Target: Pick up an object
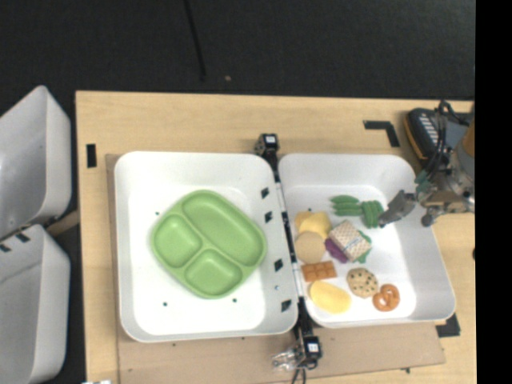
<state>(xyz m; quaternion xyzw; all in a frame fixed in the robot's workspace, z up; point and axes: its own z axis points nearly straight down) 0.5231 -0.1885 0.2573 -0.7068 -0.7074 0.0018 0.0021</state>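
Green toy vegetable (358, 208), a leafy bunch with a darker stem end, lay just left of the gripper (394, 211) in the right bin (424, 254). The gripper hung low at the bin's right side; its opening could not be told.

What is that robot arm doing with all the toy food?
The robot arm is reaching in from the right, and its gripper hangs over the right bin, close to a green toy. It holds nothing yet. Other toy food lies in that bin, like a cookie, a pretzel and a yellow lemon. The left bin has a green divided plate in it.
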